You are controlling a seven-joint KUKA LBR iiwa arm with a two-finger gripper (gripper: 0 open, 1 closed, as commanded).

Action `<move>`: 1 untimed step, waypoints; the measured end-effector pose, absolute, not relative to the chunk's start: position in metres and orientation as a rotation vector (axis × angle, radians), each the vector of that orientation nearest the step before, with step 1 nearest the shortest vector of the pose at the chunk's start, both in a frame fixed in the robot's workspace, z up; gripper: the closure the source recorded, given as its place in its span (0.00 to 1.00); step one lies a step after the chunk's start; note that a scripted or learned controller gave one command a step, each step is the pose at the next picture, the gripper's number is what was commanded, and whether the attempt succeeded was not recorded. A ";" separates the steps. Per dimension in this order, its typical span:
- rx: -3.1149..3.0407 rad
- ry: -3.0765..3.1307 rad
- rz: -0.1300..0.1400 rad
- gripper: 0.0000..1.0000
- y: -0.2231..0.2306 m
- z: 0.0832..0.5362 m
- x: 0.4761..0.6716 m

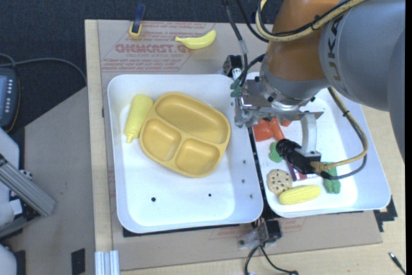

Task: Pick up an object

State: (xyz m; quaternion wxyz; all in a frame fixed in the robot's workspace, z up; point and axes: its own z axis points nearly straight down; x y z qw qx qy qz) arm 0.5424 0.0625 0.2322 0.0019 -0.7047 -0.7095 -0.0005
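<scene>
The grey arm [360, 29] with its orange band reached over the right bin [367, 190], its tool [273, 114] low above an orange-red item [265, 131]; whether the tool was open or gripping anything could not be told. Left of that bin, the left bin [187, 203] held a yellow divided plate [185, 133] and a yellow bottle [136, 115]. At the right bin's near edge lay a corn cob [299, 194] and a cookie [278, 181]. A toy banana [196, 40] lay on the surface [103, 48] beyond the left bin.

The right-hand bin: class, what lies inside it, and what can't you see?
In the right-hand bin lie a cookie, a corn cob, an orange piece and green bits. The arm covers the bin's upper part.
</scene>
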 end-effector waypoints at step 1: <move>-2.219 -2.224 -0.002 1.00 0.074 0.234 0.549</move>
